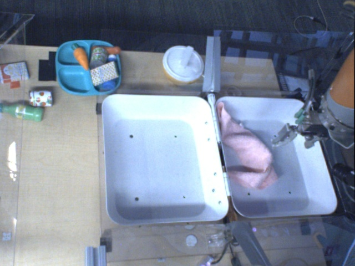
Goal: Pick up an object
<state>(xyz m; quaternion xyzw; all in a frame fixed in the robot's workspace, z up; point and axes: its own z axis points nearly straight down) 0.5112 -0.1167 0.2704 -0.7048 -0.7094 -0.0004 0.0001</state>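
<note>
You are looking at the right bin (310,201) as the landmark for this entry. The cloth (247,151), pink and crumpled, lies in the bin's left half, pressed up against the wall it shares with the left bin (161,159). Its long axis runs from the bin's upper-left corner down toward the bin's middle, with the bulkiest fold near the lower end. The gripper (288,133) sits over the bin's upper-right part, reached in across the right wall, with the arm (341,101) behind it. The fingers look spread, one tip pointing left toward the cloth and the other lying nearer the wrist; nothing is between them. The gripper is just beside the cloth's right edge but apart from it; a shadowed strip of bare bin floor separates the two. Relation that matters for you: the cloth lies to the left of the gripper and slightly toward the bin's near wall, so the coming move, in my judgement, calls for a short shift left and down onto the bulky fold. Risk noted: soft fabric may slip out or be caught by one thin layer alone. Pick not yet made.
</note>
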